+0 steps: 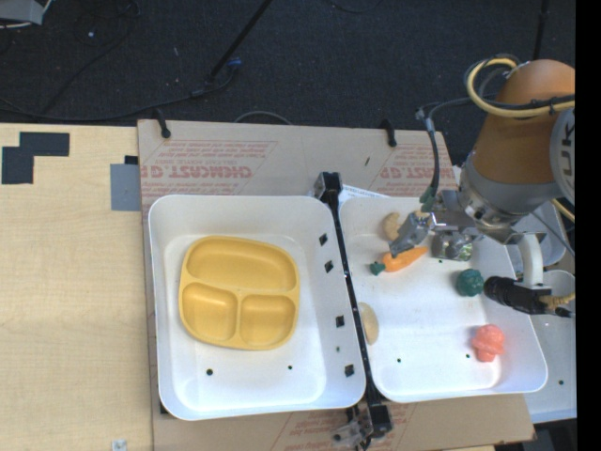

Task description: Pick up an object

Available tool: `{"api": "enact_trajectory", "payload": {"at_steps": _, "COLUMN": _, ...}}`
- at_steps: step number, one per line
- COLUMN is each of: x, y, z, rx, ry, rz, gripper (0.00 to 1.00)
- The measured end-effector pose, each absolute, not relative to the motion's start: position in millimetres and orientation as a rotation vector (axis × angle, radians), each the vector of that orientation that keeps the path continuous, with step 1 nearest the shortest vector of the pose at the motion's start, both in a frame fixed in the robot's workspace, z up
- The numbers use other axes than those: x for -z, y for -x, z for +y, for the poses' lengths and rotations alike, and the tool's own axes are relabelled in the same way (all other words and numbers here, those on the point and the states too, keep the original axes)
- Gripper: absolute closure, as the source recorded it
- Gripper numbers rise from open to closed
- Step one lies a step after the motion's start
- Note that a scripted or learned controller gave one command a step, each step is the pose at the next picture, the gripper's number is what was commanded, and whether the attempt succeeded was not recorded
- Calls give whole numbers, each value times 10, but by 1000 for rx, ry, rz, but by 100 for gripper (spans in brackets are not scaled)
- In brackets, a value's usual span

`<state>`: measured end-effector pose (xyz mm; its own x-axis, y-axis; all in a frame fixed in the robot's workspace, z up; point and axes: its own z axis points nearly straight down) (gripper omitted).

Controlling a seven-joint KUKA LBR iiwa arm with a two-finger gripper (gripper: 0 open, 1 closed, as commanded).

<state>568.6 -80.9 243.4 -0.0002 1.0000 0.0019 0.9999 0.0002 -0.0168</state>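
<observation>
Camera view, toy carrot [402,261] at fingers [410,236], seemingly touching, right bin [423,365].

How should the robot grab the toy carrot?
Grip the carrot across its orange middle, coming straight down from above. It lies flat and slanted in the right bin, so the fingers should close across its narrow width, not along its length. The end effector is beside it.

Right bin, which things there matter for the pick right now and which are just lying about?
In play:
gripper, low over the right bin
orange carrot toy, just beside the gripper

Lying about:
green ball
pink toy
tan piece near the back wall
yellow divided plate in the left bin
</observation>
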Motion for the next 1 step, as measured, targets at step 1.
{"api": "enact_trajectory", "payload": {"at_steps": 1, "x": -2488, "y": -5704, "z": -811, "rx": -7, "ry": 2216, "rz": -2219, "gripper": 0}}
